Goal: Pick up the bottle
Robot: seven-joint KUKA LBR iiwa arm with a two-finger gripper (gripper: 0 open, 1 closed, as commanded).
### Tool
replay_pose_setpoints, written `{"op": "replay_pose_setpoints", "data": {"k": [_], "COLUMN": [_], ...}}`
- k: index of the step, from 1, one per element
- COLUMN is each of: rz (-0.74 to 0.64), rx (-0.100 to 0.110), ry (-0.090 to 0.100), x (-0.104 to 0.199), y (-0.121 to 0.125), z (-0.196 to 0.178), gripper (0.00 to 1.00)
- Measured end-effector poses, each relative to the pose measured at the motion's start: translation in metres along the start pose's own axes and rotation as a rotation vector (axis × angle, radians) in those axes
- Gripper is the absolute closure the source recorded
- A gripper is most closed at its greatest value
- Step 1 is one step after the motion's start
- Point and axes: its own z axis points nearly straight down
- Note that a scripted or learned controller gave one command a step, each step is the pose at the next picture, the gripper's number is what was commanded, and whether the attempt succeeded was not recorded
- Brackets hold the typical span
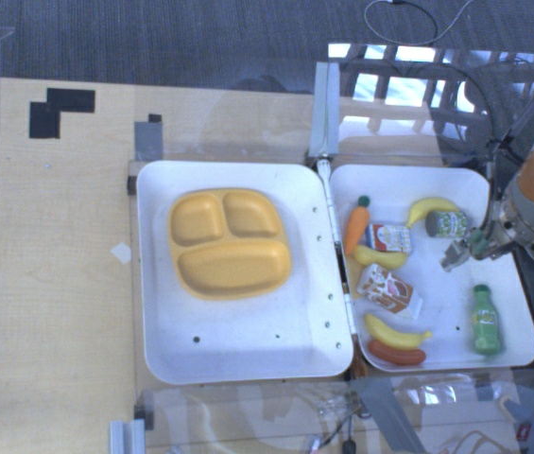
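Lying on its side near the right edge of the right shallow white plastic bin [437, 180], the small green plastic bottle [485, 320] with a green cap looks light, rigid and smooth, likely slick and prone to rolling; best taken across the body's middle. The two-finger metal gripper [463, 249] hovers above-left of it, well apart, jaws slightly parted, holding nothing. Nearby: soft-looking yellow bananas [396, 330], an orange carrot [356, 229], a crinkly snack packet [387, 288]. The left bin [153, 253] holds a matte yellow divided tray [231, 242].
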Motion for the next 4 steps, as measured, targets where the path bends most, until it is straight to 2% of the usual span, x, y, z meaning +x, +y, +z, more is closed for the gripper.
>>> {"op": "replay_pose_setpoints", "data": {"k": [1, 2, 3, 4], "rz": [0.000, 0.320, 0.496, 0.473], "rx": [0.001, 0.006, -0.001, -0.002], "ry": [0.000, 0.003, 0.026, 0.020], "x": [0.000, -0.017, -0.050, -0.053], "y": [0.000, -0.034, -0.011, 0.002], "z": [0.000, 0.116, 0.125, 0.126], "gripper": [0.00, 0.00, 0.00, 0.00]}}
